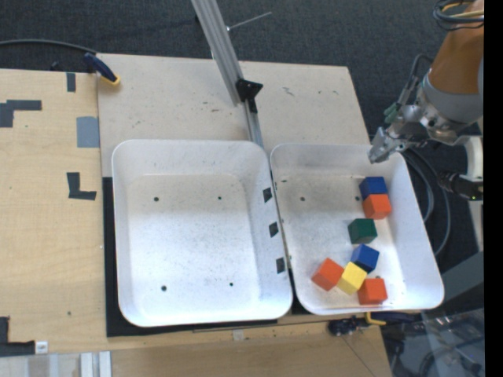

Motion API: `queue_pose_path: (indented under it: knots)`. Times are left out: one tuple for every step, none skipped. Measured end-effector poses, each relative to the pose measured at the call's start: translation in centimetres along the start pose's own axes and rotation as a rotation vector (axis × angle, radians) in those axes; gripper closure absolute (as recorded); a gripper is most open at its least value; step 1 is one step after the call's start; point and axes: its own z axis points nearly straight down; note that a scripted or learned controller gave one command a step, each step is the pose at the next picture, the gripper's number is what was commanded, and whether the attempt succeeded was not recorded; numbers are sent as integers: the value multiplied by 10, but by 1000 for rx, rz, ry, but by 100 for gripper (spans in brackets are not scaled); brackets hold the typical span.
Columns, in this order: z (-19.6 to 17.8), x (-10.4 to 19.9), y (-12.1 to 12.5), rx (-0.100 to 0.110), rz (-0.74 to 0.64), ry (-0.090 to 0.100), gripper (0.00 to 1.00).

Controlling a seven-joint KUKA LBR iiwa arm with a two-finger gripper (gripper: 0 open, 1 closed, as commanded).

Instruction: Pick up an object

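Observation:
Several small cubes lie in the right bin (314,171). A blue cube (373,185) touches an orange cube (377,205) near the bin's right wall. Below them sit a dark green cube (362,230) and another blue cube (365,255). At the front lie an orange cube (328,274), a yellow cube (353,276) and an orange cube (372,290). My gripper (380,149) hangs over the bin's far right corner, just above and behind the upper blue cube, with nothing seen between its fingers.
The left bin (189,226) stands beside the right one. A slanted metal pole (224,49) rises behind the bins. Cables hang off the bench at the right, and a blue and yellow tool (102,67) lies at the far left.

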Motion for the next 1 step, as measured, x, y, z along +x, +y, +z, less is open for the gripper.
queue_pose_path:
  knots:
    - [-10, 0, 1, 6, 1, 2, 100]
